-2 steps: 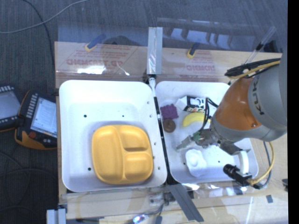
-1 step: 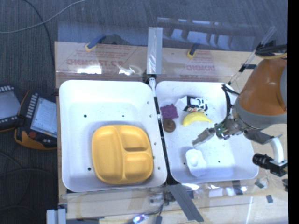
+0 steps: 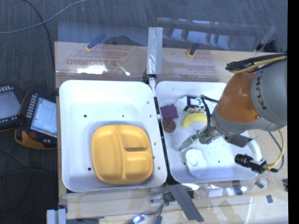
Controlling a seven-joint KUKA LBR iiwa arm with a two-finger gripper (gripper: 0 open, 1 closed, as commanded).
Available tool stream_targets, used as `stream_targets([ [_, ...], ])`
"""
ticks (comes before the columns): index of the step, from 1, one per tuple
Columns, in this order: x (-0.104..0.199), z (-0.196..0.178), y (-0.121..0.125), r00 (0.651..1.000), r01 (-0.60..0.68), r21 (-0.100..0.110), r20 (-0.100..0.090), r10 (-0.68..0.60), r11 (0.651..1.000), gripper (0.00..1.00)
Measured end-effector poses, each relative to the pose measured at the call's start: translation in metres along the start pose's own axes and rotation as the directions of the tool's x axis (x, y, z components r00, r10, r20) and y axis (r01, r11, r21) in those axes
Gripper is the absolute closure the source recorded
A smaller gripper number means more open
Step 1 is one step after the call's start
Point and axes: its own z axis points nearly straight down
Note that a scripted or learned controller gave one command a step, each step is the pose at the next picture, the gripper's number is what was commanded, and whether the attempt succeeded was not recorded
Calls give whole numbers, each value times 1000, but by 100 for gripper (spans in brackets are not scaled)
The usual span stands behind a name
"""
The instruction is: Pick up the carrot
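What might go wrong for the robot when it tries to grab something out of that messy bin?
1. The hand sits low in the right bin among crowded things: a banana, a purple piece, a brown round piece and a white object. It may grab or bump the wrong one.
2. I can't spot a carrot; the arm may hide it.

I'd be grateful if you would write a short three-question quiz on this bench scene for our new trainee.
1. True or false: the yellow divided tray lies in the left bin.
2. Which item lies closest to the gripper? A) purple item B) banana C) white object
3. Fill in: the small brown round item sits just below the ______ item, by the right bin's left wall.

Key:
1. True
2. C
3. purple
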Motion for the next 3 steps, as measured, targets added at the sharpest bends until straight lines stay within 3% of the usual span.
stream_targets([
  [1, 6, 9, -28, 972, 235, -16, 18, -235, 972, 0],
  [2, 7, -1, -27, 972, 235, -17, 14, -235, 972, 100],
  [3, 7, -1, -27, 972, 235, -17, 14, -235, 972, 0],
])
